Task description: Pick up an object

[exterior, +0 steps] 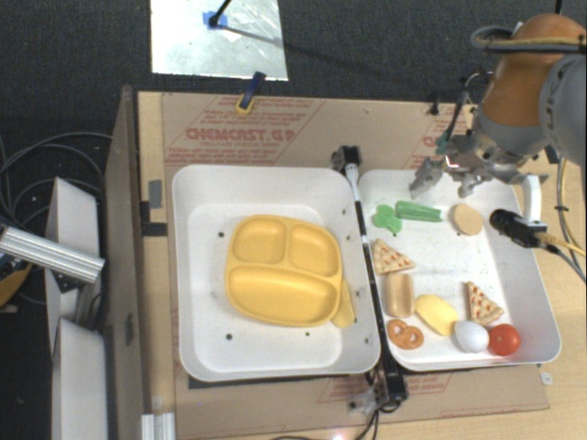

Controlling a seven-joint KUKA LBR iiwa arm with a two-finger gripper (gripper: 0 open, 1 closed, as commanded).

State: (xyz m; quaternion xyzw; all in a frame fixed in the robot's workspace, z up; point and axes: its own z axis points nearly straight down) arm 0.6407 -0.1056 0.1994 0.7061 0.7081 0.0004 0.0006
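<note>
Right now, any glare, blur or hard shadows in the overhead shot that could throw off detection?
Camera view: the shiny silver sheet behind the bench glares brightly; the white plastic bins run near-overexposed, flattening the white egg; the gripper and the orange-banded arm look soft; shadows under the yellow divided plate are faint.

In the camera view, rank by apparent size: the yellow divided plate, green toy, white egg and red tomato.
1. Yellow divided plate, largest by far.
2. Green toy.
3. White egg and red tomato look about alike, so I won't rank them.
</note>
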